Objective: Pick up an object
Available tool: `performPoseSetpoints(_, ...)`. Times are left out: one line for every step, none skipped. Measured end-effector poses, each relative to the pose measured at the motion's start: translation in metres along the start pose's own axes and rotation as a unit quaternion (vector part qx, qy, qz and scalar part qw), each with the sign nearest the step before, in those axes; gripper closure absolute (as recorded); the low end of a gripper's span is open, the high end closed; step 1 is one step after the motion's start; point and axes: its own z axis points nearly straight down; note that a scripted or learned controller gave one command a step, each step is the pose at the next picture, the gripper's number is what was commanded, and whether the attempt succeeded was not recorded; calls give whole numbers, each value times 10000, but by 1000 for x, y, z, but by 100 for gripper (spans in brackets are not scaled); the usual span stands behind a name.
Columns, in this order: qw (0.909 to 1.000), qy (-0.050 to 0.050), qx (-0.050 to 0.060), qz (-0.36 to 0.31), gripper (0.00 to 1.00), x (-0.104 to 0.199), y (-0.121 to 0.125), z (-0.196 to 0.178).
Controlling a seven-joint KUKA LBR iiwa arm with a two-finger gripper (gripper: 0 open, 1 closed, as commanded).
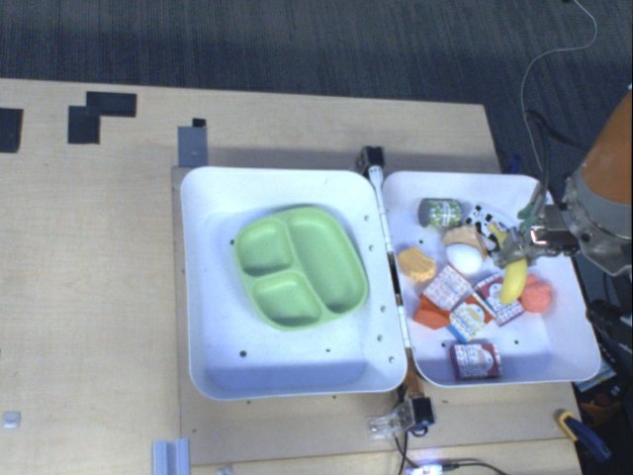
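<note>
Lower the pincer (518,245), grip state indeterminate, squarely onto the banana (513,281) near the right bin's (564,364) right wall, clear of adjacent packets.

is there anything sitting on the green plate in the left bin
No, the green divided plate lies bare in the left bin, and the toy food items are all in the right bin.

The bench (89,295) looks like pale wood, smooth and matt. Both white bins, left (213,364) and right (564,354), seem smooth plastic with a soft sheen. The green divided plate (300,265) in the left bin is matt plastic. In the right bin, the banana (513,281) looks glossy, the egg (463,259) smooth, the small packets (467,317) printed paper. Far off, the floor (297,18) looks like rough dark carpet.
</note>
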Motion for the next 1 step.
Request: performPoseSetpoints(10000,-1,-25,-35,100,1,2,-11)
